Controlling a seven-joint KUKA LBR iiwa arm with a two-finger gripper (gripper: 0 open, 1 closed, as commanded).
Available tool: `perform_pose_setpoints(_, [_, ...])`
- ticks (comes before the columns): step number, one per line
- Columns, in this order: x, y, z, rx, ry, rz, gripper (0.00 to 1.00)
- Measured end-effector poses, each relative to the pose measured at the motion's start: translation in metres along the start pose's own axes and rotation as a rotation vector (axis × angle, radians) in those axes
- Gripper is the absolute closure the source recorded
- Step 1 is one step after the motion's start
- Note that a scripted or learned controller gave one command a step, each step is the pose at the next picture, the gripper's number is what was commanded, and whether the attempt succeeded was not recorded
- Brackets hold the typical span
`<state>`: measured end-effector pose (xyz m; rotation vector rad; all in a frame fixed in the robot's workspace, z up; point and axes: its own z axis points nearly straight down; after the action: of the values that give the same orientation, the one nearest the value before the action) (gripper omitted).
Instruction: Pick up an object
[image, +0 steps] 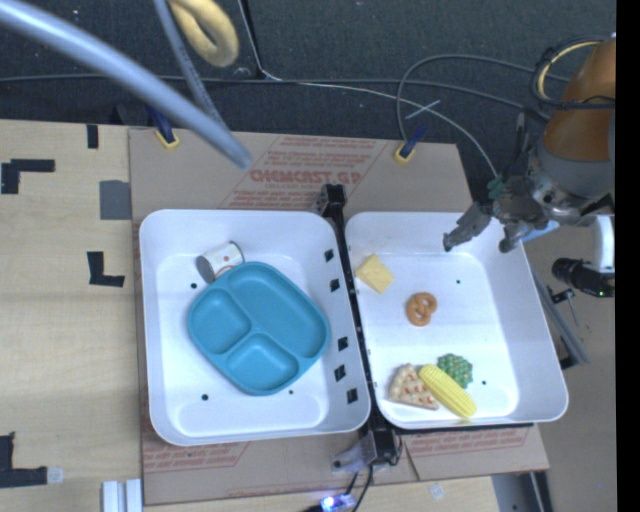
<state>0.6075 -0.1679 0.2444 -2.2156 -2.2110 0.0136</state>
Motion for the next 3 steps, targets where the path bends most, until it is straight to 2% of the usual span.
perform_pose_setpoints(1, [0.001, 0.002, -0.008, -0.013, -0.003, -0.004, 0.0])
perform_pose_setpoints(3, [0.003, 0.006, 0.118, -0.011, -0.003, -0.004, 0.0])
